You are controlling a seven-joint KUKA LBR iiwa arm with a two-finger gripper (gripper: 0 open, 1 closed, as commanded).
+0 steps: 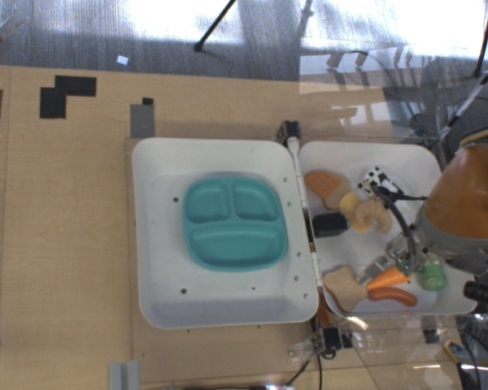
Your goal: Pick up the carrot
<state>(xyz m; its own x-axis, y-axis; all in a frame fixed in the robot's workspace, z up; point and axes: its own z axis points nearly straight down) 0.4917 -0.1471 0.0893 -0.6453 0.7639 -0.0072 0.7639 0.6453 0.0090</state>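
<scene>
Gripper (393,264): low in the right bin (427,162), reaching in from the right; whether it is parted or closed cannot be told, nor whether it has hold of anything; arm (472,197) grey with an orange band, covering the bin's right side.
Carrot (388,279): orange, lying in the lower part of the right bin, just beside the gripper tip; contact cannot be told.
Sausage (393,296): reddish, lying just below the carrot, near the bin's front wall.
Green item (432,277): small, just right of the carrot, under the arm.
Bread slice (343,288): tan, left of the carrot, at the bin's lower left.
Black block (328,224): near the bin's left wall.
Pale pastry piece (368,214): just right of the black block.
Brown roll (326,188): upper left of the right bin.
Left bin (159,218): holds a teal divided tray (234,223), lying flat at its centre, well apart from the gripper.
</scene>
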